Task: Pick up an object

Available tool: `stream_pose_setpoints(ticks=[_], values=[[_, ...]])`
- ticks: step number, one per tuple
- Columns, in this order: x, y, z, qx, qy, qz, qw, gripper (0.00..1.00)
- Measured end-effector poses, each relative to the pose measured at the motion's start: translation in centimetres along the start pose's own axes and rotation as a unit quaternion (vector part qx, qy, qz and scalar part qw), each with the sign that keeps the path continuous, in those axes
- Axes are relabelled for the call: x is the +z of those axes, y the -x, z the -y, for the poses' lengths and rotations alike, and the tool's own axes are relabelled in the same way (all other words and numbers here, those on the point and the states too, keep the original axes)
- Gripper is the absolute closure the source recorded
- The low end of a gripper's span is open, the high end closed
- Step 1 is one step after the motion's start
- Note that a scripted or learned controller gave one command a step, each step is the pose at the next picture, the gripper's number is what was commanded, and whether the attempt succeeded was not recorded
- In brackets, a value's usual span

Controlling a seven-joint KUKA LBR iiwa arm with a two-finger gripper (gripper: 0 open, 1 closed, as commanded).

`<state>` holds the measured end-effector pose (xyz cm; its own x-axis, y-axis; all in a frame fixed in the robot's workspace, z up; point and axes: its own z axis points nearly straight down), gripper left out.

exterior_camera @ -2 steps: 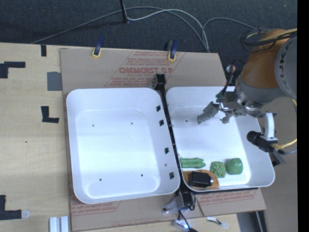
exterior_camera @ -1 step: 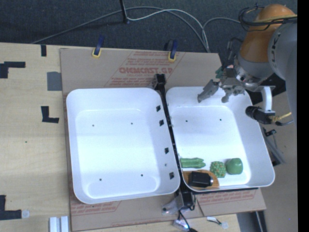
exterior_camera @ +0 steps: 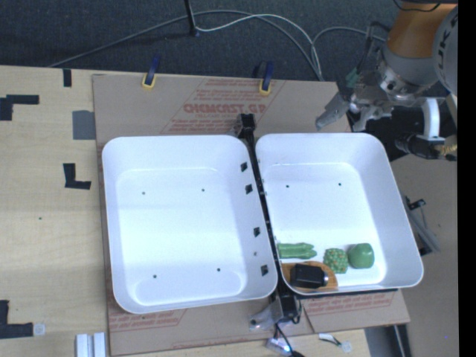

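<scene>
- The arm (exterior_camera: pixel 420 28) entered from the upper right of the camera view, its orange band sitting above and to the right of the gripper.
- Below the band, the grey wrist angled down and to the left toward the gripper.
- The gripper (exterior_camera: pixel 343 106) hung at the lower-left end of the wrist, tilted rather than upright.
- One grey finger (exterior_camera: pixel 331 114) stretched out to the lower left from the gripper body.
- The other finger could not be made out, so the spacing between the two was unclear.
</scene>
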<state>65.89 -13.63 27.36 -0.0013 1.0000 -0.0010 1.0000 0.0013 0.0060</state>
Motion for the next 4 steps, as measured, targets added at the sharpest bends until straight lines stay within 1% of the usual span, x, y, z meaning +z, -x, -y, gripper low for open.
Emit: stream_pose_setpoints(ticks=[1, 2, 3, 4], values=[[8.3, 0.7, 8.1, 0.002, -0.007, -0.001, 1.0000, 0.00], [-2.5, 0.7, 2.5, 0.000, 0.001, 0.000, 1.0000, 0.00], [8.0, 2.3, 8.4, 0.002, -0.007, -0.001, 1.0000, 0.00], [2.4, 2.7, 2.5, 0.000, -0.001, 0.000, 1.0000, 0.00]])
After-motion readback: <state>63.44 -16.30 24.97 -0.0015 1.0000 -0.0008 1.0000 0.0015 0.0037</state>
